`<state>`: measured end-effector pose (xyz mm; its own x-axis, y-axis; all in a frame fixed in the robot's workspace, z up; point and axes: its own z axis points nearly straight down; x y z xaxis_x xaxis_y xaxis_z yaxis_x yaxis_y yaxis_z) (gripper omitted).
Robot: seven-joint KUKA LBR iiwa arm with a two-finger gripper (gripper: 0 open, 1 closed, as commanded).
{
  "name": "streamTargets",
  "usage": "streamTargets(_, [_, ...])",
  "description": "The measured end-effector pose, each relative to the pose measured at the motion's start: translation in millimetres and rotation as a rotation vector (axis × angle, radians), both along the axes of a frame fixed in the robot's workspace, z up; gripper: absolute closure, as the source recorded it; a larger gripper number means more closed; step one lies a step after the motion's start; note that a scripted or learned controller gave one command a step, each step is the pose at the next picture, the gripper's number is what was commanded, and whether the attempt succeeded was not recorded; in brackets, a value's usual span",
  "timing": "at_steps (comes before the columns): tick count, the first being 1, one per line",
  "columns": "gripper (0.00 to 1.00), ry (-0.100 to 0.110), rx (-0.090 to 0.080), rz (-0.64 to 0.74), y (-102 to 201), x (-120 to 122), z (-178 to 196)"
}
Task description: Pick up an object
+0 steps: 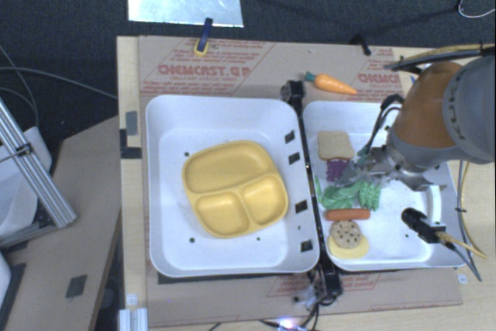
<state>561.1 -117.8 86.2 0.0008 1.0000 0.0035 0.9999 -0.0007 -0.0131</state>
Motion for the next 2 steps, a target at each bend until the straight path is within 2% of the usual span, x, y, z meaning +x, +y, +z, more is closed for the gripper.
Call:
streamTargets(1, [0.00, -0.011, -0.001, 0.000, 30, -70, -1])
streamTargets(2, [1.00, -0.019, -0.003, 0.002, 29, -66, 10])
